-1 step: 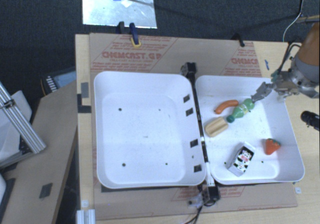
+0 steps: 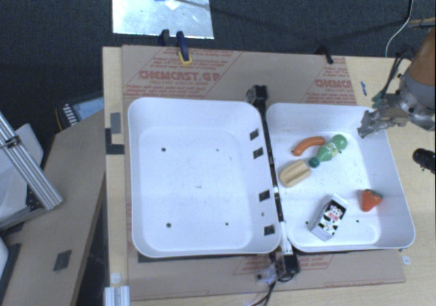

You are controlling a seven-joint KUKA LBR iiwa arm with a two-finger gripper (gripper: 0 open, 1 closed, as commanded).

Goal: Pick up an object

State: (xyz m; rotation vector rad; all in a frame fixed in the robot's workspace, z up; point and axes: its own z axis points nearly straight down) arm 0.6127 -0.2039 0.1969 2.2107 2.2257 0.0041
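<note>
We judged the green toy bottle (image 2: 328, 150), touching the sausage (image 2: 308, 144) in the right bin (image 2: 395, 182), light, stiff and slippery, best pinched across its body; the hand (image 2: 373, 123) hovered near it, its state unclear to us.

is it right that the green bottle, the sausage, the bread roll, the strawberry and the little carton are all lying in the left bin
Not quite: they are in the right bin, not the left. The camera view shows the green bottle, the sausage, the bread roll, the strawberry and the little carton all lying there.
</note>
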